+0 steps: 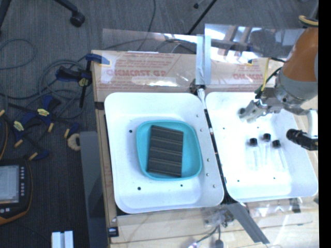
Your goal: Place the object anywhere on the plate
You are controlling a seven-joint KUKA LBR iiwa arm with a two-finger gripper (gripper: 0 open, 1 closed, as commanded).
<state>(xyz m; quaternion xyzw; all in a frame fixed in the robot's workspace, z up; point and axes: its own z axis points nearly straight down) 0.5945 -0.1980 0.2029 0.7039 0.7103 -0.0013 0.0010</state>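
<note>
A dark grey ribbed rectangular block (165, 150) lies flat in the middle of the teal plate (193, 149), which sits in the left white bin (119, 138). My gripper (264, 141) hangs over the upper middle of the right bin (232, 174), well to the right of the plate and apart from the block. Nothing is visibly held in it. The grey arm with its orange band (302, 56) reaches in from the upper right.
A raised divider (209, 138) runs between the two bins. A cardboard and clear plastic wall (155, 71) stands behind them. Cables and blue clamps (46, 107) lie on the floor to the left of the bench.
</note>
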